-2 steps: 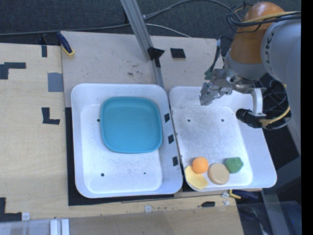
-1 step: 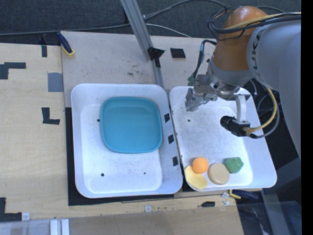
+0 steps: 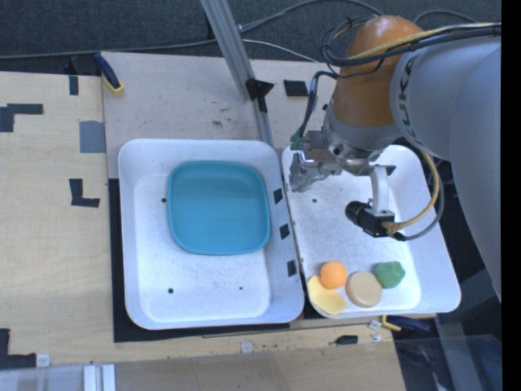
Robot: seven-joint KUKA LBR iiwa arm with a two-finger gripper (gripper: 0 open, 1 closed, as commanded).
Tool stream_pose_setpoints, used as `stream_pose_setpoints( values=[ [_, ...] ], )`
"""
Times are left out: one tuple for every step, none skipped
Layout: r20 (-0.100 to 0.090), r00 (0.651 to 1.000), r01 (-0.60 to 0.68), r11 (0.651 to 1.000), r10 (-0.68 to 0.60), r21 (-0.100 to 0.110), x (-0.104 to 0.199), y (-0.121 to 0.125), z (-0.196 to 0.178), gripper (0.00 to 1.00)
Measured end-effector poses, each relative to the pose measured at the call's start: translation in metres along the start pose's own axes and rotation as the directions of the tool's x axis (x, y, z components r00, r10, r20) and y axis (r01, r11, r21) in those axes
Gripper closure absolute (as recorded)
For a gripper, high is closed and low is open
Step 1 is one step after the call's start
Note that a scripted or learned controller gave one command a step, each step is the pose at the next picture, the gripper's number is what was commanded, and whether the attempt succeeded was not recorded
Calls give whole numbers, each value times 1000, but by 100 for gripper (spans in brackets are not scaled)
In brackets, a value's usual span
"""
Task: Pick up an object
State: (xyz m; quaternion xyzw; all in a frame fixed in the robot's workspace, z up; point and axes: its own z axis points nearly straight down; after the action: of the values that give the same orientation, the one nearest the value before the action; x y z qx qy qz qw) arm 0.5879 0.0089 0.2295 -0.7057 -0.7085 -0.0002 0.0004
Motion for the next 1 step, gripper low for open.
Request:
stream_pose_setpoints(
  values=[
    [0,1000,0,1000,0,-1,45,-21,-9,100]
  ],
)
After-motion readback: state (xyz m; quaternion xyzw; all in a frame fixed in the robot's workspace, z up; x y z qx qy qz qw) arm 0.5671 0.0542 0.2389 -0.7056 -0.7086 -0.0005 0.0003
